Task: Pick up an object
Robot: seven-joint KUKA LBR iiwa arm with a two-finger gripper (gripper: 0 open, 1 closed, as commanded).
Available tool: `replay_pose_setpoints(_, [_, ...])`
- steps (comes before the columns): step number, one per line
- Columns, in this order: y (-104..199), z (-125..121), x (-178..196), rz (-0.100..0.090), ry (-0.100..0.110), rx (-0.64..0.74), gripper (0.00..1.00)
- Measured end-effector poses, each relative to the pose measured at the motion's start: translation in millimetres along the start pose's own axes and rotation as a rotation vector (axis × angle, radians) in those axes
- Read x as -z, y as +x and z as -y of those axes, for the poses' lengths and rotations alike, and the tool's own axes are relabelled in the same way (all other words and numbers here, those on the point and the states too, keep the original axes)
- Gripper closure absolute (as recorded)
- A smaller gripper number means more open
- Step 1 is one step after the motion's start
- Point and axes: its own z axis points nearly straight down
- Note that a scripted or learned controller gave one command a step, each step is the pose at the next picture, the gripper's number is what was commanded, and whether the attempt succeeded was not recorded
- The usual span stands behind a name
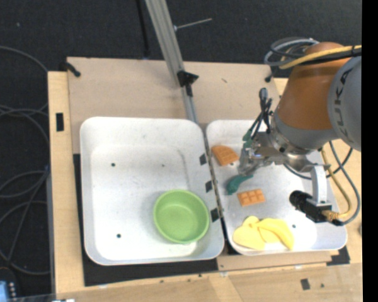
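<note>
My gripper [247,163] hangs over the left part of the right bin [331,238], under the grey and orange arm. A small teal object [235,183] lies just below and left of it, its upper end reaching up to the gripper; whether they touch I cannot tell. An orange wedge-shaped piece [224,155] sits left of the gripper near the bin's left wall. An orange waffle-like block [251,197] lies below the teal object. A yellow banana-like bunch [264,233] rests at the bin's front.
A green bowl [181,215] stands in the left bin [113,143] at its front right corner. A slanted metal pole [167,39] runs from the top down to the bins' shared back edge. Cables and a black fitting [307,206] hang from the arm on the right.
</note>
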Motion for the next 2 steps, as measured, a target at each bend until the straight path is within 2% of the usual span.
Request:
replay_pose_setpoints(1, [55, -8, -15, 0.001, 0.004, -0.001, 1.00])
replay_pose_setpoints(2, [107, -15, -6, -0.001, 0.002, 0.001, 1.00])
